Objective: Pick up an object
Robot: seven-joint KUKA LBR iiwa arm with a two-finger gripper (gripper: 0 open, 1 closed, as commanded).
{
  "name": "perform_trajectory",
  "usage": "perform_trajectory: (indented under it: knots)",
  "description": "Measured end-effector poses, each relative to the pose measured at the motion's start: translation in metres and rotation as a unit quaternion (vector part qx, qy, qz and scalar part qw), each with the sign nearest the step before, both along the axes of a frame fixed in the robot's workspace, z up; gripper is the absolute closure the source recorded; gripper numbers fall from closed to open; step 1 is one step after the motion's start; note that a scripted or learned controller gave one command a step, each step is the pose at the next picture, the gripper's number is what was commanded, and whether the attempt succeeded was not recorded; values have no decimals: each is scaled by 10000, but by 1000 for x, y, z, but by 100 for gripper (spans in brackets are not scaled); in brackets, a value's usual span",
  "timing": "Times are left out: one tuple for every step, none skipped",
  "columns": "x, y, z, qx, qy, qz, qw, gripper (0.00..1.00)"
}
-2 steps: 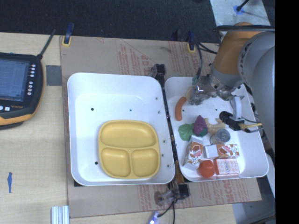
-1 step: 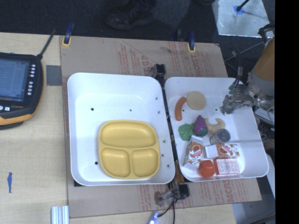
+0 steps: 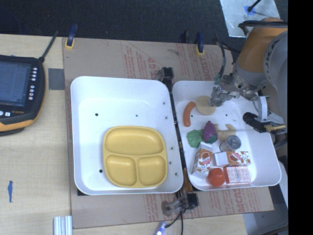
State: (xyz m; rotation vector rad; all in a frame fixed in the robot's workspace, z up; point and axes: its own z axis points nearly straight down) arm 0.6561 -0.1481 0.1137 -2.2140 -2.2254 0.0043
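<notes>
At the upper right of the frame, the tool [image 3: 218, 96] hangs low over the far end of the right bin [image 3: 274, 165], just beside a tan slice [image 3: 205, 106]; whether it is clenched or released cannot be told. A sausage [image 3: 188, 113] lies near, purple grapes [image 3: 210, 131] farther down. The left bin [image 3: 83, 131] holds a yellow divided tray [image 3: 135, 156].

White bins [image 3: 83, 131], bright toys

A yellow tray [image 3: 135, 156], orange sausage [image 3: 188, 113], purple grapes [image 3: 210, 131] and red tomato [image 3: 216, 177] are showing.
</notes>
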Motion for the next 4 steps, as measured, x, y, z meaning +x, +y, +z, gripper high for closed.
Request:
perform_trajectory:
  knots:
    - [-10,-64,78,-2,-11,-12,10000,0]
    - [-123,-21,3,-13,-58,-2,10000,0]
    - [-85,56,-22,-2,-3,13,10000,0]
    - [-7,20,6,0,-9,-2,10000,0]
